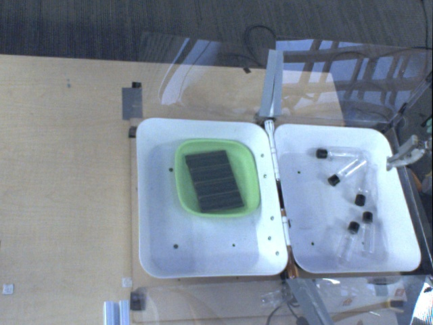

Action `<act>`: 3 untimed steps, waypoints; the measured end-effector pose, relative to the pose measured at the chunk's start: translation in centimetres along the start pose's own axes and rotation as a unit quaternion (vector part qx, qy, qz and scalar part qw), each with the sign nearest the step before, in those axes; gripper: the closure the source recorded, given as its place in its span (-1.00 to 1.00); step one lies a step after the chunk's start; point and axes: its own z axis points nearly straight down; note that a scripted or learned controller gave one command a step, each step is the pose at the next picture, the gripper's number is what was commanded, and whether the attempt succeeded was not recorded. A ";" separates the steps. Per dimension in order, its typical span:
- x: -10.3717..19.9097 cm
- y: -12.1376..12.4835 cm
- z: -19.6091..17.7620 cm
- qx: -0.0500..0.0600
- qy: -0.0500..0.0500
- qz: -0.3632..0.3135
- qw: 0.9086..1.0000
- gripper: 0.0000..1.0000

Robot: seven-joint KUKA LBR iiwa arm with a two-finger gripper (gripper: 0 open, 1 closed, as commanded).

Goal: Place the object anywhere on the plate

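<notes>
Dark ribbed block on the green plate, clear tubes loose in the right bin

The left bin [155, 249] holds a green plate [250, 181] set toward its far side, and a dark ribbed rectangular block [214, 181] lies flat on the plate, slightly turned, inside the rim on all sides. The right bin [304, 249] holds several clear tubes with black caps [352, 168], scattered apart across its middle and right part, some lying at angles to each other. A pale part of the robot's tool [404, 156] shows at the right edge of the scene, just beyond the right bin's far right corner; whether it is open or closed cannot be told, and nothing can be seen in it
</notes>
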 end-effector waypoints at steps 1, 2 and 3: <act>0.1 0.0 -0.5 0.000 0.000 -0.048 0.999 -1.00; -0.3 0.1 -0.3 -0.001 0.000 -0.059 0.998 -1.00; -0.4 0.1 -0.2 0.000 0.000 -0.178 0.984 -1.00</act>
